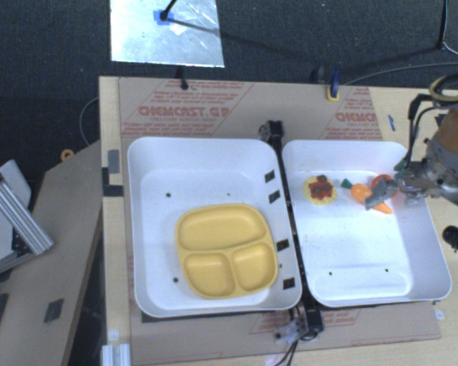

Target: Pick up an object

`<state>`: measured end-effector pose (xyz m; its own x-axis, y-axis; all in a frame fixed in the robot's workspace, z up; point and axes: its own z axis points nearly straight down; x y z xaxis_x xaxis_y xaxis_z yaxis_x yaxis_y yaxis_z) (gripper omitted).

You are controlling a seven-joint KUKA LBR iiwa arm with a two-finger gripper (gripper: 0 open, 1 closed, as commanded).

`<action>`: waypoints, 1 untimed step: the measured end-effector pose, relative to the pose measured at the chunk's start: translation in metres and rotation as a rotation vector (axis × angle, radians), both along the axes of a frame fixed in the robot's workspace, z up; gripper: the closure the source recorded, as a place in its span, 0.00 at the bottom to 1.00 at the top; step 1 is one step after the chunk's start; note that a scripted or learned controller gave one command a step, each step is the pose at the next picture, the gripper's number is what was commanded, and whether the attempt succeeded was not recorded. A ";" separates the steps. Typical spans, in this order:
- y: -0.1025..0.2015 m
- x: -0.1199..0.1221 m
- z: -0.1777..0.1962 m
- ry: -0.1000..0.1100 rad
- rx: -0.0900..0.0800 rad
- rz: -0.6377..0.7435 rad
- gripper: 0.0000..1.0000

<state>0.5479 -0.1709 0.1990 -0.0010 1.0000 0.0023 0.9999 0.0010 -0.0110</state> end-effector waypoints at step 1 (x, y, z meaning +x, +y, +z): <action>0.000 0.003 0.007 -0.012 -0.003 0.003 0.00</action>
